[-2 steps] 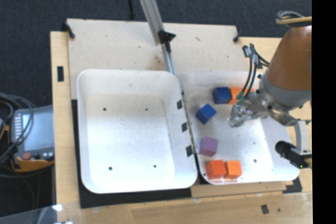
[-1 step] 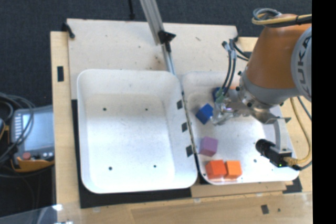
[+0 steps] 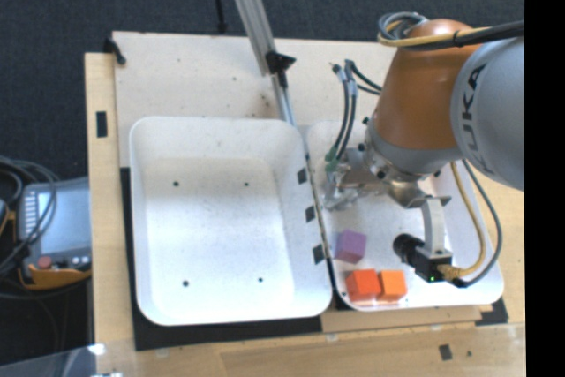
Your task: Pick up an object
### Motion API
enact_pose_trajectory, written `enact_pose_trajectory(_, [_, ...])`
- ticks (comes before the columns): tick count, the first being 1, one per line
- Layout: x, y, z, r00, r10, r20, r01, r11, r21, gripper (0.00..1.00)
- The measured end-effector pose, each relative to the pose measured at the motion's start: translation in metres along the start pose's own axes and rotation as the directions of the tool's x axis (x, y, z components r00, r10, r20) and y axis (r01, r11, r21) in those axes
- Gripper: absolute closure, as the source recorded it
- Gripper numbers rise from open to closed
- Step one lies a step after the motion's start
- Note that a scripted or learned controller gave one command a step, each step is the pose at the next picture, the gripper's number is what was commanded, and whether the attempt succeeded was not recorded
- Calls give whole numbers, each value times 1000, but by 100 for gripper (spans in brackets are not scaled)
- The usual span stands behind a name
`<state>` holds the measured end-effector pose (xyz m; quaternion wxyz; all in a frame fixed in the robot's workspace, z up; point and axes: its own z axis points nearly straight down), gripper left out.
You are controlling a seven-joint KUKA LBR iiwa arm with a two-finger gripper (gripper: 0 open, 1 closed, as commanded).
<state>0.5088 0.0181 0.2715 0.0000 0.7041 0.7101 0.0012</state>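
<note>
A purple block (image 3: 351, 245) lies in the right bin (image 3: 477, 291), near its left wall. Two orange blocks (image 3: 375, 284) sit side by side just in front of it, at the bin's front edge. The arm's wrist, with its orange band, hangs over the right bin's back half. My gripper (image 3: 340, 190) points down at the bin's left wall, a little behind the purple block and apart from it. The wrist hides much of the gripper.
The left bin (image 3: 221, 221) stands beside the right one, sharing the middle divider. A metal pole (image 3: 252, 9) slants up from the back of the bench. Cables and a black fitting (image 3: 424, 259) hang from the arm over the right bin's front.
</note>
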Motion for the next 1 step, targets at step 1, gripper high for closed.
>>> enact_pose_trajectory(1, [43, 7, 16, 1000, 6, 2, -6, 1000, 3, 100])
